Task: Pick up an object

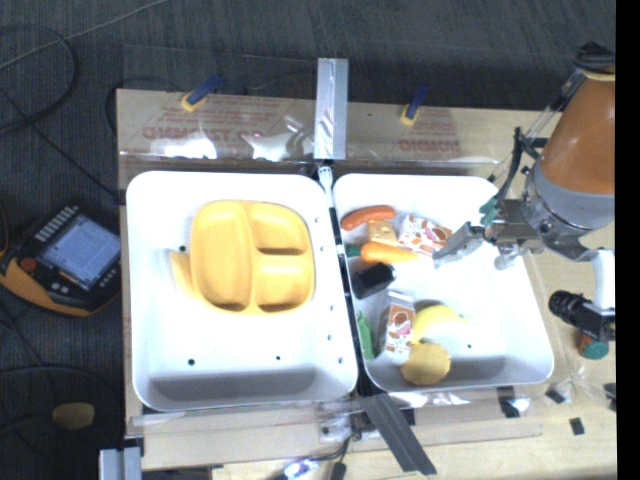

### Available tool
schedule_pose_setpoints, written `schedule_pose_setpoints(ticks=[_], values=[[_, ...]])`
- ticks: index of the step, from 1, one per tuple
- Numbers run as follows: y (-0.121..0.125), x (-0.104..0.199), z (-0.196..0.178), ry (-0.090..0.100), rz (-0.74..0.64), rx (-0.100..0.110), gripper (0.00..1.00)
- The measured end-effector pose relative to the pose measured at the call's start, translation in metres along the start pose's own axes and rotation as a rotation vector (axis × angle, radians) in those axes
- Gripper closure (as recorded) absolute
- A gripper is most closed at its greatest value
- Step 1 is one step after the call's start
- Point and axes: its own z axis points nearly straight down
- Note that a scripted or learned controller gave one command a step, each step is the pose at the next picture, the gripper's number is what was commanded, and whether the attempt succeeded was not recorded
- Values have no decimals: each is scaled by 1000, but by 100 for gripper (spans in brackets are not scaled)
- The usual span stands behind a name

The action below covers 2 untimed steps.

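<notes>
My end effector (452, 245) hangs over the right bin (520, 298); grip state unclear. The carrot (397, 254) lies just left, long axis crosswise.

bins (235, 373): smooth white plastic, slight sheen | yellow tray (250, 253): glossy moulded plastic | desk (470, 128): pale matt wood | divider strip (331, 108): shiny metal | film at back (225, 133): clear, crinkled plastic | floor (100, 28): dark, rough carpet
</notes>
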Motion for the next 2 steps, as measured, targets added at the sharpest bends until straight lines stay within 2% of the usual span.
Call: schedule_pose_setpoints(ticks=[1,2], values=[[-21,3,-24,-1,-127,-1,0],[-21,19,-28,0,-35,-2,0]])
